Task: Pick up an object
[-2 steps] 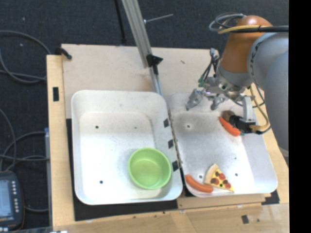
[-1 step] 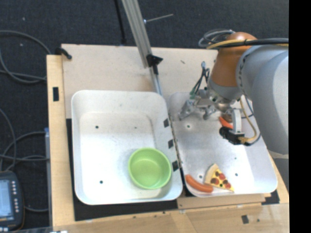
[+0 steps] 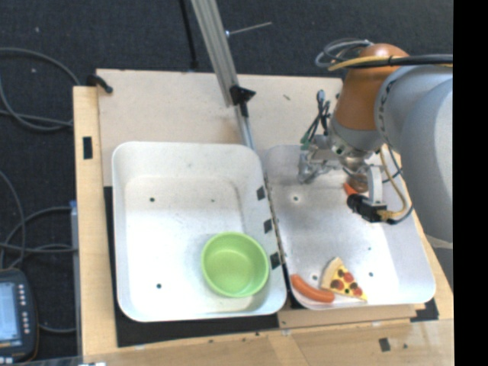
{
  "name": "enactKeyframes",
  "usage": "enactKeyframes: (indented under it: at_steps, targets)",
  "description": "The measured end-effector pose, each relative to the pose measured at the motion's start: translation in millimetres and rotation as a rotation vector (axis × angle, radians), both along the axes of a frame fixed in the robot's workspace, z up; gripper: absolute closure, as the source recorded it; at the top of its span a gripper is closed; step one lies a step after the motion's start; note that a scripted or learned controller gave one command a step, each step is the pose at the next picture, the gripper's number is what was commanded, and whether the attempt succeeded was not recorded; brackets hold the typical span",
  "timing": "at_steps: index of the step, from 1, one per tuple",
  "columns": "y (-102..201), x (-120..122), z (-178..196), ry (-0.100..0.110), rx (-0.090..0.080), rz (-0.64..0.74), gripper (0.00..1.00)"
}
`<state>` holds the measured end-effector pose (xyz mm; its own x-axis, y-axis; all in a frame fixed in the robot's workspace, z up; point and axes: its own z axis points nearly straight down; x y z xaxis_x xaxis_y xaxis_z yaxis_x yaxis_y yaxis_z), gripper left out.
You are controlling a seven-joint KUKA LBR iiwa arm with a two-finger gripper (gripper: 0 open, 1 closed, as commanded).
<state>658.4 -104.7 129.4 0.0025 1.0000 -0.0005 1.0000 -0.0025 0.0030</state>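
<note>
From my console I see the gripper [image 3: 314,166] hanging over the upper left corner of the right bin [image 3: 396,258], in the upper right part of the frame. Whether its jaws are apart or together I cannot tell; the metal parts there blur against the pale bin wall, and I see nothing between them.

The candidates to pick sit low in the frame. In the right bin's lower left corner lies a pizza slice toy [image 3: 342,279], its tip toward the upper left and its crust running toward the lower right. Touching or just beside it on the left is an orange sausage toy [image 3: 312,289], long axis running left to right with a slight downward slope to the right, snug against the bin's lower rim. In the left bin [image 3: 152,181], near its lower right corner, stands a green bowl [image 3: 235,263], upright, open side up.

The relation that matters: both right-bin items lie well below the gripper in the frame, almost straight down with a small shift right. The bowl lies down and to the left, across the divide between the 2 bins. I judge the pizza and sausage the nearer reach.

The arm [image 3: 412,136] enters from the right edge, its orange band [image 3: 358,101] above the wrist, tool pointing down and leftward. The sausage's closeness to the rim could make closing around it awkward, I think.
</note>
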Motion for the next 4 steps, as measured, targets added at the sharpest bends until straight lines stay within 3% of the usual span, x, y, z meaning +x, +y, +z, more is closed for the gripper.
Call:
enactKeyframes:
  at_steps: [2, 4]
  targets:
    - [-2.2, 10.1, 78.1, -0.002, 0.001, 0.006, 1.00]
    - [86.3, -42.1, 104.9, 0.003, 0.003, 0.010, 1.00]
